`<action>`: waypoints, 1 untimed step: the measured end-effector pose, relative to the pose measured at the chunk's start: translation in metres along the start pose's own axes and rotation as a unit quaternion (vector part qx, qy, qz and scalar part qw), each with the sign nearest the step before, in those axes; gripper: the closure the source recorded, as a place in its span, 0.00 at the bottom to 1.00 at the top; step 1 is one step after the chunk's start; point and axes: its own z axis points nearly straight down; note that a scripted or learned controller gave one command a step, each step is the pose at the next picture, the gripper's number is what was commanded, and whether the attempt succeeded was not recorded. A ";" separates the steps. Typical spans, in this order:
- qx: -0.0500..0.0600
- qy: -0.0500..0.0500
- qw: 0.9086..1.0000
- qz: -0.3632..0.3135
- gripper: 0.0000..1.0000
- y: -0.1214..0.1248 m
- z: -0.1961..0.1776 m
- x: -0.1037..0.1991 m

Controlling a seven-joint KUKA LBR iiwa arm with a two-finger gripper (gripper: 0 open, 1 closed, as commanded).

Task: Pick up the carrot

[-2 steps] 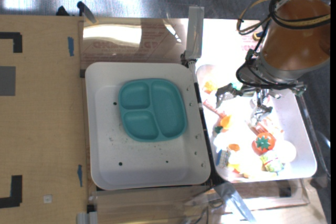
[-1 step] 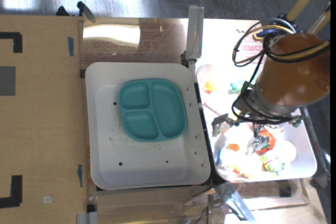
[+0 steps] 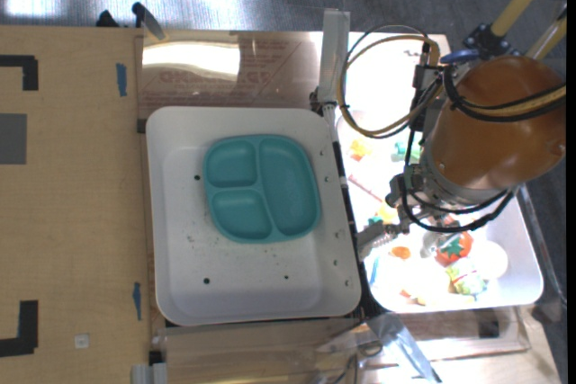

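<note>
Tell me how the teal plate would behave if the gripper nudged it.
The teal plate lies flat in the left bin, so it would probably slide and not tip. Its moulded compartments suggest stiff plastic, likely light. The bin floor looks smooth, so a nudge might send it to a wall.

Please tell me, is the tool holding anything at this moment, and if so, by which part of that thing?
It cannot be told. The tool is low in the right bin among small toys, and the arm covers its tips.

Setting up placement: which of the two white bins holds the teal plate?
The left bin; the teal divided plate lies in it, while the right bin holds small toys.
</note>
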 end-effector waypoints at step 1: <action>-0.003 -0.002 0.924 -0.381 0.00 -0.025 0.019 0.035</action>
